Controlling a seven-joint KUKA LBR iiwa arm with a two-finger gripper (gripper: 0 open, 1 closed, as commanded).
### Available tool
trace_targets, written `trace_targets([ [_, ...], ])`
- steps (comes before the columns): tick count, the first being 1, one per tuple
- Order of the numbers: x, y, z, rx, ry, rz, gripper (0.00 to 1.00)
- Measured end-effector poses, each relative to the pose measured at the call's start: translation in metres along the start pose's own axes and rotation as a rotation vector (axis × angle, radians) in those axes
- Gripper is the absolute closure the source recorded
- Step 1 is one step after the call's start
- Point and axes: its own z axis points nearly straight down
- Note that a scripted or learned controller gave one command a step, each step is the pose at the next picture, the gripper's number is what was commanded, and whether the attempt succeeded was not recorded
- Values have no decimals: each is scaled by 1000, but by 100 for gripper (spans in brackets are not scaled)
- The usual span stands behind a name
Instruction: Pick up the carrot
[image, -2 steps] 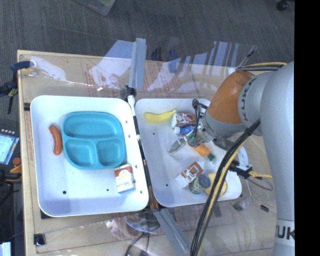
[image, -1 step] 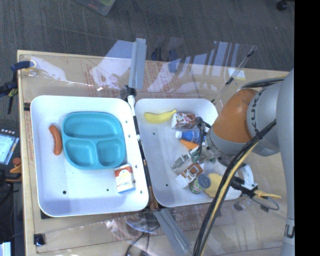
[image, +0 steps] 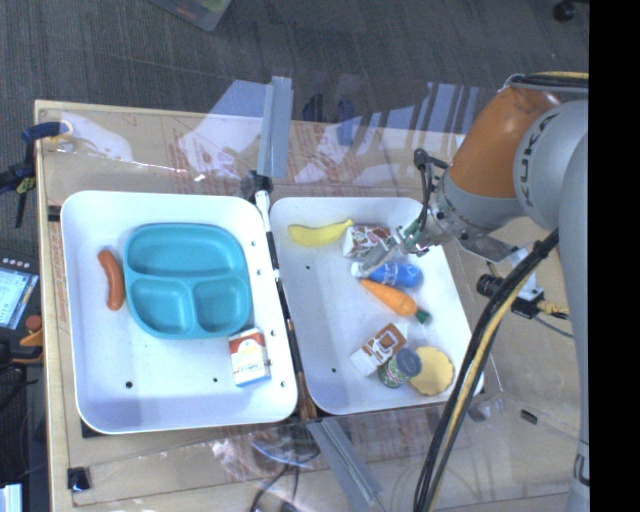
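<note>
Carrot (image: 390, 297) lying just below gripper (image: 410, 240), long axis slanting down-right, green tip farthest from gripper; finger state impossible to tell.

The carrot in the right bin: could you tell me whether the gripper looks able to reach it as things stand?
Probably yes. The carrot lies uncovered on the bin floor, its top free, just below the gripper. A blue item sits close beside it and may crowd the fingers.

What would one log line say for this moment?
pincer: above right bin's far side | carrot: lying in bin, not held
</note>
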Motion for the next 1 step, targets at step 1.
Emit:
trace_targets([
  [1,17,-42,96,3,3,-94,0],
])
